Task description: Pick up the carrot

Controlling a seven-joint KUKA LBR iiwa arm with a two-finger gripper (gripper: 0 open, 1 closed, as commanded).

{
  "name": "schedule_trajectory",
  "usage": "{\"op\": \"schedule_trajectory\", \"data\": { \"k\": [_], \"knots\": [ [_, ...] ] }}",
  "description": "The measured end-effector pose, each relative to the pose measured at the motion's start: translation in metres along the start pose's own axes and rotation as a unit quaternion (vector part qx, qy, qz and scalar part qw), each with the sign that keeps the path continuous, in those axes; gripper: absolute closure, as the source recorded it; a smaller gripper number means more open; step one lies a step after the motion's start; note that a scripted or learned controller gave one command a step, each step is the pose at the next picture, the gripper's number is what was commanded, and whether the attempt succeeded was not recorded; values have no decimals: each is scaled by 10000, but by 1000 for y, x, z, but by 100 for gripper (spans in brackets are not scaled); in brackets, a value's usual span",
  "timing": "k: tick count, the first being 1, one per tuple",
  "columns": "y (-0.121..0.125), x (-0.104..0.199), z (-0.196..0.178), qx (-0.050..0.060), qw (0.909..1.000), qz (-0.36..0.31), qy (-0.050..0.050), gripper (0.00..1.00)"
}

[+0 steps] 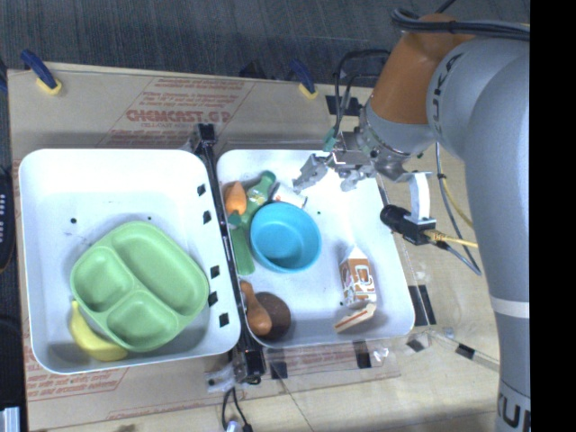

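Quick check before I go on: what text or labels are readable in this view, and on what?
"CHEMCAST GP", red print on the brown sheet behind the left bin.
Smaller red lines around that print and along the sheet's lower edges: too small to read.
Carton in the right bin: orange and white label, too blurred to read.
Arm: dark letters at the lower right, cut off, unreadable.

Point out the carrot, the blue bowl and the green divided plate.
carrot (235, 198): camera view, middle of its orange body.
blue bowl (284, 236): camera view, inside bottom.
green divided plate (139, 282): camera view, ridge between compartments.
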State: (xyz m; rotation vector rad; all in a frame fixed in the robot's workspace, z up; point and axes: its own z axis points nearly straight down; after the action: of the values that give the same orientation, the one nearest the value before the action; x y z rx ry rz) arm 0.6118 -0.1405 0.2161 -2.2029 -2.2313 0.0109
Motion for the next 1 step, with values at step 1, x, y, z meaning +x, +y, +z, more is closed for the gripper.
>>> {"op": "schedule_trajectory", "data": {
  "k": [1],
  "knots": [
    [10,36,99,-137,9996,228,-45,0]
  ]
}}
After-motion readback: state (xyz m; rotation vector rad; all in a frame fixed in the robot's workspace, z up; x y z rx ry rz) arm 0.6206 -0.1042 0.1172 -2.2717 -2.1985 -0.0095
